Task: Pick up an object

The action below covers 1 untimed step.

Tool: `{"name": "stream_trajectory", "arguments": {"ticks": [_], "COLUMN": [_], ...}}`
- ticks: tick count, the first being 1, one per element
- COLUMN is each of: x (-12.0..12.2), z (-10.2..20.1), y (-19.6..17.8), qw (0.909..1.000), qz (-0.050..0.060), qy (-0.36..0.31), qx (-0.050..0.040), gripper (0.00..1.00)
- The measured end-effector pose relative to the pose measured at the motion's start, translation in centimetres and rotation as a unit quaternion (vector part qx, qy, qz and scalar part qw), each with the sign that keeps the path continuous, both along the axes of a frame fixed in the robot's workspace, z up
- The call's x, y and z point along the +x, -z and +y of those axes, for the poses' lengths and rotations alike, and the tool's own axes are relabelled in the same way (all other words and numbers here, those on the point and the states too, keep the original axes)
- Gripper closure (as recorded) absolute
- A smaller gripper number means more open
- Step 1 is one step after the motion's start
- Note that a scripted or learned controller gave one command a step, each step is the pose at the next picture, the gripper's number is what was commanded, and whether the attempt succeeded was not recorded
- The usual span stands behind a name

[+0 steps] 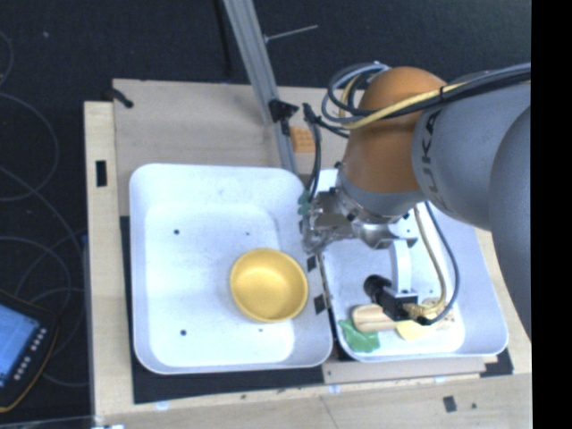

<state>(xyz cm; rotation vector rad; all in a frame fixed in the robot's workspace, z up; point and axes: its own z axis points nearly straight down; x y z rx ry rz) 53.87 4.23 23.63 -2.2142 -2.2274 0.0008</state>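
Observation:
A yellow bowl (268,285) sits upright in the left bin (179,204), near its front right corner. In the right bin (478,329), along the front wall, lie a tan wooden cylinder (375,318), a green piece (357,338) and a small yellow piece (412,330), close together. My gripper (315,239) hangs over the divide between the two bins, just behind and to the right of the bowl and to the left of the small pieces. I see nothing held in it. The arm's big grey body and orange band hide most of the right bin.
A slanted metal post (255,61) rises from behind the bins towards the top of the view. The bench's wooden edge (103,239) frames the bins. A tablet (16,347) lies on the dark floor at the lower left.

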Motion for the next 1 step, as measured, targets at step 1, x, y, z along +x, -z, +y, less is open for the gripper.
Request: {"name": "stream_trajectory", "arguments": {"ticks": [1], "x": [-2.24], "z": [3.58], "y": [-0.63], "qw": [1.0000], "qz": [0.000], "qy": [-0.001], "qx": [0.0009], "gripper": [1.00]}}
